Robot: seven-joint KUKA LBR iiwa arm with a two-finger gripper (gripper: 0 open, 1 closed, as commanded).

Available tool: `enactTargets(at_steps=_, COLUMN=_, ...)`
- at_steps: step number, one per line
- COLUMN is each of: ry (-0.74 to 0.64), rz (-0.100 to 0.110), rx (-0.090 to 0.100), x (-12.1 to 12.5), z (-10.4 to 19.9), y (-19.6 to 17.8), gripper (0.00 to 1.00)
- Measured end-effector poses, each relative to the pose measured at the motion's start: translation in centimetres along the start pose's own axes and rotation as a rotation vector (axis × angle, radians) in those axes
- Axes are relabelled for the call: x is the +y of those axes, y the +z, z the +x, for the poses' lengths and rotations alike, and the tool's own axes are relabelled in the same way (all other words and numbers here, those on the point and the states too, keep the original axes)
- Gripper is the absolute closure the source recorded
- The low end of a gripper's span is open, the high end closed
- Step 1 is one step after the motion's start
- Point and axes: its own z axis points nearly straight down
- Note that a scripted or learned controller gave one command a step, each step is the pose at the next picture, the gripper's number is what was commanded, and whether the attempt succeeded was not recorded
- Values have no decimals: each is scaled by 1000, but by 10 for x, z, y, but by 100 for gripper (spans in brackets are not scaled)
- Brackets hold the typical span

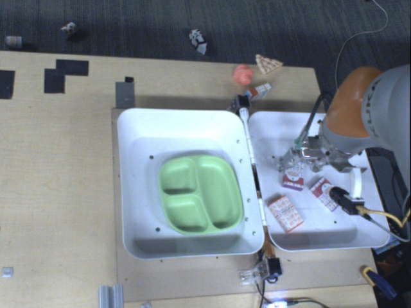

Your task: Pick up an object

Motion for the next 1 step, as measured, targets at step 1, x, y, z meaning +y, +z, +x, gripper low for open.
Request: enactTargets(at_steps=1, ry=-2, rz=-6, rx=-1, x=2, z=0, y=-12, gripper=100)
